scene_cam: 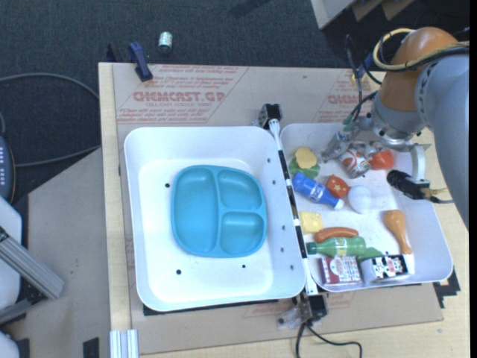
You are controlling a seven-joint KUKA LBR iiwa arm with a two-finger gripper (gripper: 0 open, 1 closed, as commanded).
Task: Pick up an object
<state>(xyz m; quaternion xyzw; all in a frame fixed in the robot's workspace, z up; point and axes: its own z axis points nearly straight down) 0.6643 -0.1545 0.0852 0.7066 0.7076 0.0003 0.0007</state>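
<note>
I see smooth, glossy white plastic bins [149,200], a matt blue plastic tray [219,209] far left of the fingers, glossy plastic toy food [335,234] below them, and a bare wooden bench [223,95]

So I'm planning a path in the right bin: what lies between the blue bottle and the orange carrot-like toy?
In the camera view, a white ball lies between the blue bottle and the orange carrot-like toy, with a red toy beside the bottle.
</note>
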